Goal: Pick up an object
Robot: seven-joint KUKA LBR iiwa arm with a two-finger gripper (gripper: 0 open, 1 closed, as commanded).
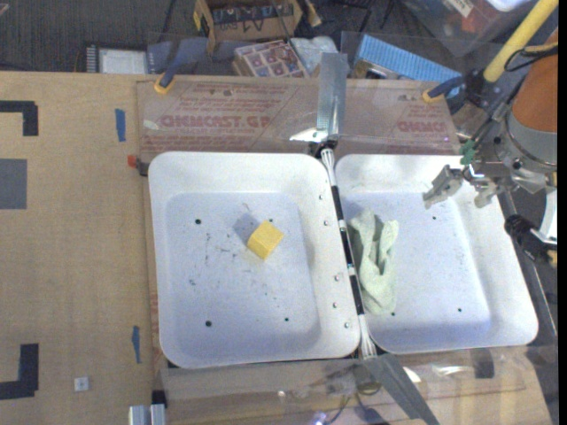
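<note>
Two bins (177,184): block (264,240), cloth (376,251).

Lighting was even, bright overhead; yellow block (265,240) cast short soft shadow up-left; frame slightly soft, bins (177,184) near overexposed.

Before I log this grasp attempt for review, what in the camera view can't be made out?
- Claw: small and blurred over the right bin; whether it is open or shut is unclear.
- Arm: cut off by the right edge.
- Pale green cloth: crumpled against the bin's left wall; anything beneath its folds is hidden.
- Yellow block in the left bin: its underside and far faces are out of sight.
</note>
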